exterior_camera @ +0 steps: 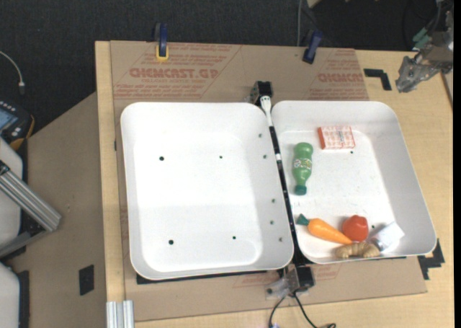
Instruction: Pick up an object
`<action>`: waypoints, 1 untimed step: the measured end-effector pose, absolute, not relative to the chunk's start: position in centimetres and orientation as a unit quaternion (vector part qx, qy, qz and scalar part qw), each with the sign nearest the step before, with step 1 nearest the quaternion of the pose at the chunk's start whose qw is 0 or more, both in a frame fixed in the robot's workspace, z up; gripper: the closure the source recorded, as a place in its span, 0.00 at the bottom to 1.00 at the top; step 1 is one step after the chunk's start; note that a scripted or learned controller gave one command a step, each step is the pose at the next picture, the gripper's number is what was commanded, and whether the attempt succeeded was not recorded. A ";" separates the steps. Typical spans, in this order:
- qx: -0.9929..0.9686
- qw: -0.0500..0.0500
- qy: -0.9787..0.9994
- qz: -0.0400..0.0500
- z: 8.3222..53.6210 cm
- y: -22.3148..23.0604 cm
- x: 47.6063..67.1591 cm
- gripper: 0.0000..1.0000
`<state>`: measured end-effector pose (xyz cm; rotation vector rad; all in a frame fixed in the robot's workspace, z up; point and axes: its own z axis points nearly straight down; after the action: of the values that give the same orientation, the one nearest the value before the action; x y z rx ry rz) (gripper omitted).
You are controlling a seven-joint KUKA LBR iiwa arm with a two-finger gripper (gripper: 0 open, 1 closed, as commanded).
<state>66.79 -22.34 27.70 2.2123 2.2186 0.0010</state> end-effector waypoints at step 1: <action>0.705 0.006 0.709 0.000 28.8 -22.3 66.9 1.00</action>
<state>66.86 -22.30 28.77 2.2074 2.2178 0.0011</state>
